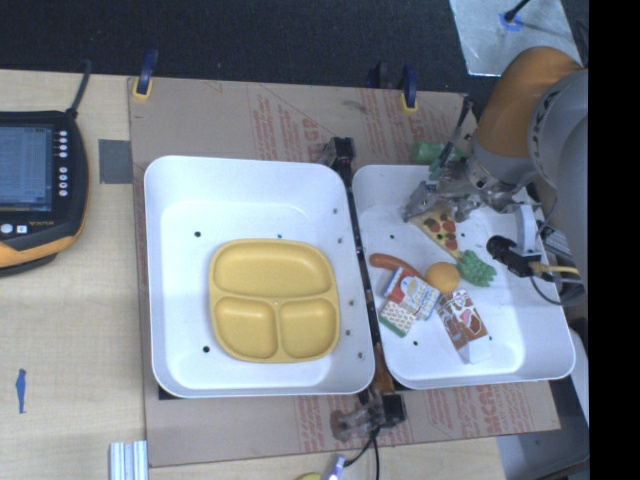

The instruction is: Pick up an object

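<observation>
Nearest the camera, a small printed packet [463, 324] lies flat in the right bin [540, 363], just below an orange ball [442, 276], probably light and crinkly, best pinched across its narrow width; whether the gripper [432, 198] above the ball is apart or together, I cannot tell.

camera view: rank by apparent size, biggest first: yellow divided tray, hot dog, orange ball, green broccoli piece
1. yellow divided tray, by far the largest.
2. hot dog, long but thin, partly covered.
3. green broccoli piece and orange ball: look about alike, not ranking them.
</observation>
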`<state>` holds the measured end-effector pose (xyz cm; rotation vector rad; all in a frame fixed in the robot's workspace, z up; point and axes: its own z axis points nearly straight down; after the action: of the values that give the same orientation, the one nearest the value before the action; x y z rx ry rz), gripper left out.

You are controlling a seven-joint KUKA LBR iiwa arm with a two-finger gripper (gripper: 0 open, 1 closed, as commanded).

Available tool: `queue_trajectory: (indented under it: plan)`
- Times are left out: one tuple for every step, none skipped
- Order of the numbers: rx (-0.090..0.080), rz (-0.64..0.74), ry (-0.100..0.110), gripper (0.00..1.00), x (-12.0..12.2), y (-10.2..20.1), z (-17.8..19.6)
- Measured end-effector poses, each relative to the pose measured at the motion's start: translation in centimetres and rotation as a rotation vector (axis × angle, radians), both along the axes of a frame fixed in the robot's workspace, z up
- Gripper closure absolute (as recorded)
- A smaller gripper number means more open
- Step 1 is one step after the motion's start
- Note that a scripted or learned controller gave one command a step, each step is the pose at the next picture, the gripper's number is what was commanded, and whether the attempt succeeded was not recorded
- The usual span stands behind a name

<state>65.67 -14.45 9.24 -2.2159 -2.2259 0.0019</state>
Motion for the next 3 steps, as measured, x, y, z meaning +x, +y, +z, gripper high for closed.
queue_trajectory:
  plan:
    - [0.0,-0.002,-0.001,0.0,0.0,-2.9,0.0]
    - [0.001,0.0,-0.003,1.0,0.1,-2.9,1.3]
    - [0.001,0.001,-0.003,0.0,0.1,-2.9,1.3]
